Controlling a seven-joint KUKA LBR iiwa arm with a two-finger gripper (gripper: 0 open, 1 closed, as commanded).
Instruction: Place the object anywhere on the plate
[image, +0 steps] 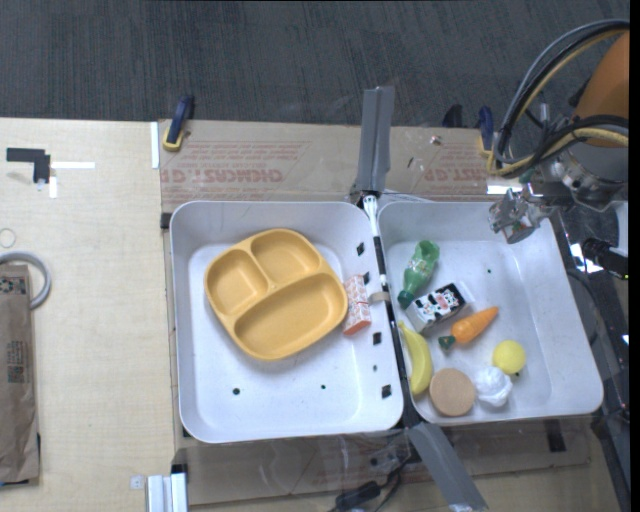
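Claw (513, 222) hovering over right bin's (560, 400) upper right corner, nothing between its tips, opening too blurred to tell. Largest first: left bin (200, 400), holding yellow plate (275, 292). Then small orange-and-white packet (357, 304), likely the object, touching plate's right rim, upright long axis, well apart to claw's lower left. Banana (417, 357), carrot (473, 325), lemon (509, 356) nearer.
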